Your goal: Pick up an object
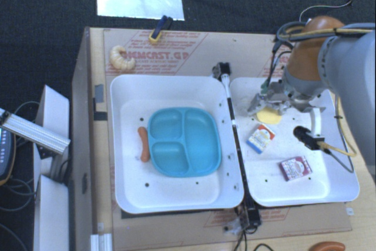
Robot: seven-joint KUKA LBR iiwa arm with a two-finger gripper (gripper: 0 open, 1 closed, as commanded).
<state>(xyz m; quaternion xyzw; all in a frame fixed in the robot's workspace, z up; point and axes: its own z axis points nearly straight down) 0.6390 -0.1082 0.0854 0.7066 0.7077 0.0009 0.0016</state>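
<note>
The bench (176, 53) carries two white bins side by side. The grey arm (346, 62) reaches over the right bin (335, 185). The left bin (126, 144) holds a blue divided plate (184, 141). The gripper (269, 104) hangs low at the far side of the right bin, just above a flat yellow piece (270, 117), perhaps touching it. I cannot tell whether it is open or closed, nor that it has hold of anything. Nearer lie a maroon packet (295, 168) and a small white carton (261, 139), apart from each other. An orange sausage (144, 144) lies just left of the plate.
</note>
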